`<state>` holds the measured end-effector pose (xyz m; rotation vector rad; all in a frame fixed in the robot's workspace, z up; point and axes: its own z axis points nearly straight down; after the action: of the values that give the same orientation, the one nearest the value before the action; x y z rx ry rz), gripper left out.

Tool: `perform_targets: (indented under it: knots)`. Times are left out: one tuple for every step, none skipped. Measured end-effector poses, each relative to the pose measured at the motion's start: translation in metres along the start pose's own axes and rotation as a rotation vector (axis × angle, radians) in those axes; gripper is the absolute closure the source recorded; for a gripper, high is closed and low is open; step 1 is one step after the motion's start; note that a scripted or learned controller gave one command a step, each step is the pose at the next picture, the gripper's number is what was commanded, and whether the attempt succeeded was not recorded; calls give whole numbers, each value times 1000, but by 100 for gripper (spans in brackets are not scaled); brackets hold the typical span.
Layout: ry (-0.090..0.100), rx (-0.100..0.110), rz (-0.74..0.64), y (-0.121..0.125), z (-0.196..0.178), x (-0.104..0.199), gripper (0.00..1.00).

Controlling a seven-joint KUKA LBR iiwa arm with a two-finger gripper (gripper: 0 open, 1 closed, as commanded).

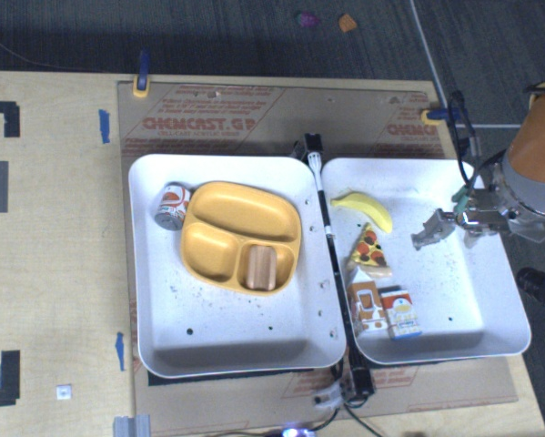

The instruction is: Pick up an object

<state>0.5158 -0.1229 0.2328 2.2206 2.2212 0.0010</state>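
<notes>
Claw: your claw (433, 232) hangs over the right bin (490, 335), reaching in from the bin's right side (it is small and grey against the white floor). You cannot tell how far it stands open, and you see nothing held in it.
Banana: the yellow banana (367, 208) lies near the claw, to its left and a little farther back, apart from it.
Pizza slice: the toy pizza slice (370, 252) lies left of the claw and slightly nearer the camera, just below the banana.
Cartons: two small cartons (382, 309) lie side by side, left of the claw and well toward the front, touching each other.
Left bin: well to the claw's left, beyond the divide, the left bin (163, 335) bears a yellow divided tray (227, 217).
Brown block: a brown block (260, 268) sits in the tray's near right compartment.
Can: a can (172, 206) lies on its side against the tray's far left edge (its label is too blurred to read).
Arm: the arm (536, 153) is cut off at the right edge.
</notes>
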Motion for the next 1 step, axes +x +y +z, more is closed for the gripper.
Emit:
perform_targets:
  knots:
    - [0,2,1,1,108,-16,0]
